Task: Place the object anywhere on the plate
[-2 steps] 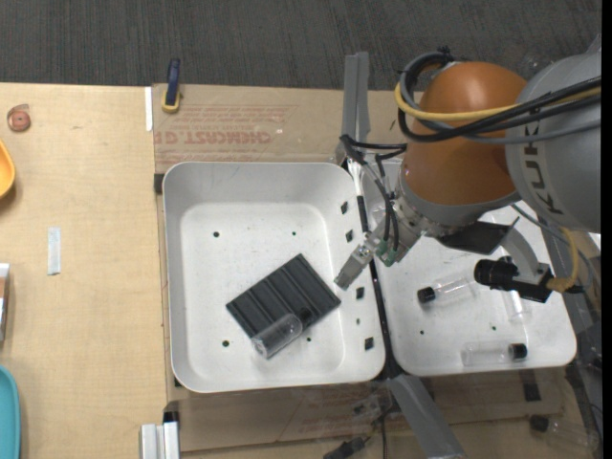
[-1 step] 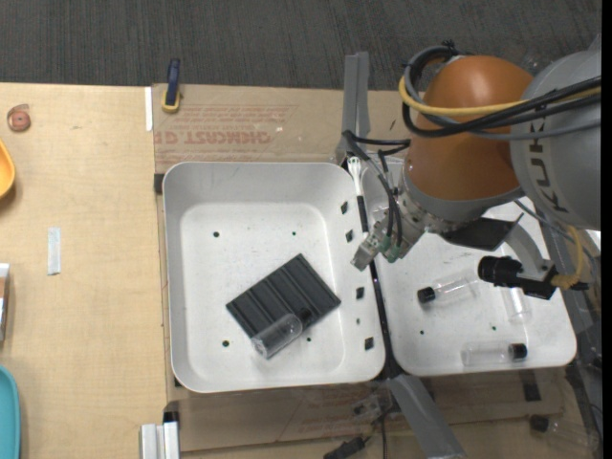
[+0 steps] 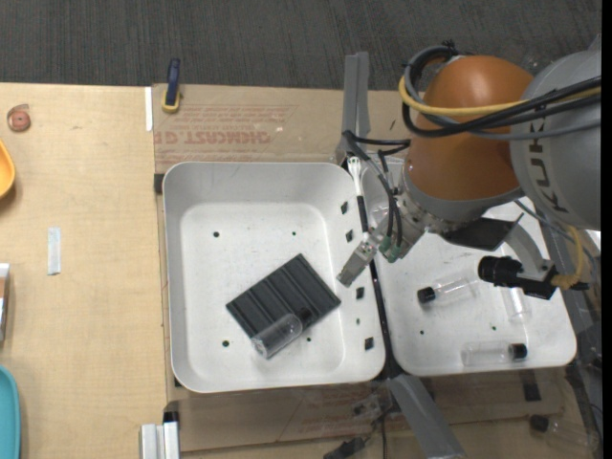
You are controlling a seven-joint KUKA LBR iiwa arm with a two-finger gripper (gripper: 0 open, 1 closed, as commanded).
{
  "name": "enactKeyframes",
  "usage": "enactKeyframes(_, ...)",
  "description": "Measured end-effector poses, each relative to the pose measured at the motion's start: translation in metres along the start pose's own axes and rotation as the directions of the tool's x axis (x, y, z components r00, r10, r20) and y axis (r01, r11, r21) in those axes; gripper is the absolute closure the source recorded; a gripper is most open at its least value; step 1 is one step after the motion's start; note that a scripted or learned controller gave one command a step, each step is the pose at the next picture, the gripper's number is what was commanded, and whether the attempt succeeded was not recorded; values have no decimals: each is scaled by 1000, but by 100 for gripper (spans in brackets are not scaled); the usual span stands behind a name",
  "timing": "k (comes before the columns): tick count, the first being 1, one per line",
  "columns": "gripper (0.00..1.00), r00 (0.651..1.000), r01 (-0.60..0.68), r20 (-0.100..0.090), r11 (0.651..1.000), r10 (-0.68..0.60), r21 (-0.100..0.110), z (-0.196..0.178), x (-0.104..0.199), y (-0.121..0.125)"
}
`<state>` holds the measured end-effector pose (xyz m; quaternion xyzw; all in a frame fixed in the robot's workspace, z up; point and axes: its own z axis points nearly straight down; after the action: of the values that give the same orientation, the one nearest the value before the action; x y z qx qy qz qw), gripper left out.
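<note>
Clear vial (image 3: 277, 335) already lay on the dark ribbed plate (image 3: 283, 296), at its near lower edge, in the left bin (image 3: 191, 256). Gripper (image 3: 368, 254) hung over the divider between the bins, nothing seen in it; fingers' state couldn't be told. Judged: placement looked done, best to lift straight off without nudging the vial. Vial smooth, cylindrical, transparent, likely to roll. Plate flat, rectangular, grooved. Two similar vials (image 3: 448, 292) in right bin (image 3: 555, 338).
</note>
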<state>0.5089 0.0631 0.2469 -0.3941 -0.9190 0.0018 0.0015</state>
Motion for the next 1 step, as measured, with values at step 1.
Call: enactKeyframes(1,100,1000,-4,0,1000,4,1,-8,-2,-1)
